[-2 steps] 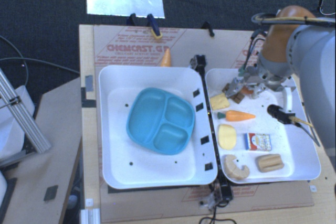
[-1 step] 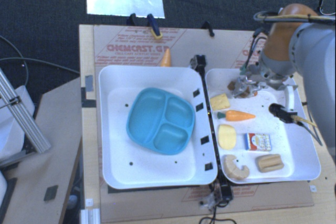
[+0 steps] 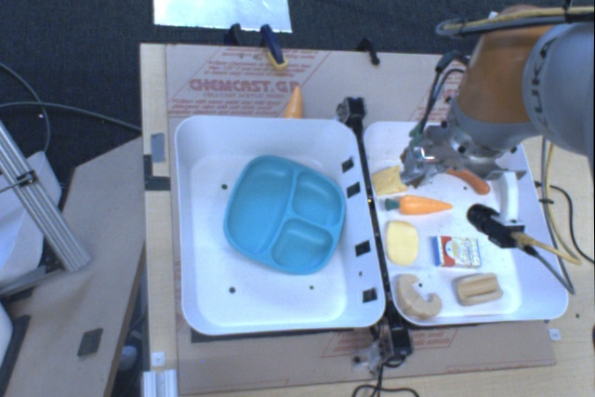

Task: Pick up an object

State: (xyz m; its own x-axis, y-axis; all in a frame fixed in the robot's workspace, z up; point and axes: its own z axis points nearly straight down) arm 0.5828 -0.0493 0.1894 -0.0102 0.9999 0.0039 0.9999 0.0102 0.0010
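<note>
My gripper (image 3: 415, 166) hangs low over the back left part of the right bin (image 3: 548, 293), the grey arm with its orange band reaching in from the right. Just below and left of it lies a pale yellow wedge (image 3: 386, 182). An orange carrot (image 3: 424, 205) lies crosswise in front of the gripper. A second orange piece (image 3: 468, 182) pokes out from under the wrist on the right. Whether anything sits in the gripper is hidden by its own body.
Also in the right bin: a yellow oval piece (image 3: 403, 243), a small red and white carton (image 3: 456, 251), a tan block (image 3: 477, 289) and a curved tan pastry (image 3: 417, 298). The left bin (image 3: 204, 293) holds a blue divided plate (image 3: 284, 213). An orange cone (image 3: 293, 103) stands behind it.
</note>
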